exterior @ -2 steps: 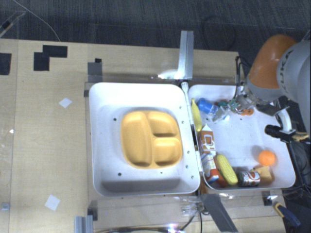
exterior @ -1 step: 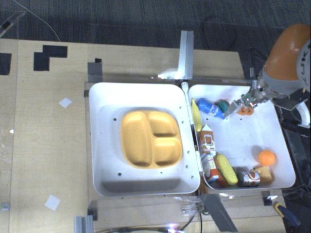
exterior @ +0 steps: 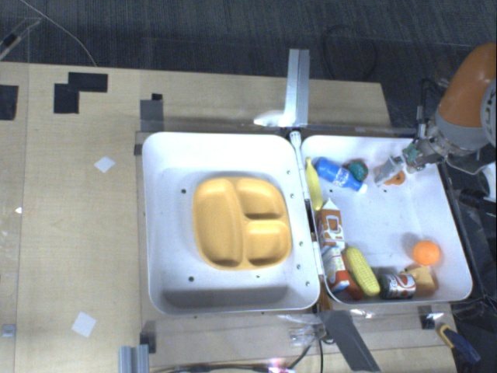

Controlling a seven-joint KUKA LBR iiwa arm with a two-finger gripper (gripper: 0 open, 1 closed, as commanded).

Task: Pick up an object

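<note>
Gripper (exterior: 390, 171) sits low in the right bin (exterior: 450, 231), touching a small orange piece (exterior: 396, 179); whether it grips anything I cannot tell.

- I cannot read any text, number or brand from my camera.
- The carton (exterior: 332, 243) in the right bin (exterior: 454, 231) has an orange and white label with some large marks on it, but they are too blurred for me to read.
- The can (exterior: 398, 284) near the front wall of that bin has a dark label with red and white print, also too small to read.
- The blue bottle (exterior: 337, 172) shows no letters I can make out.
</note>
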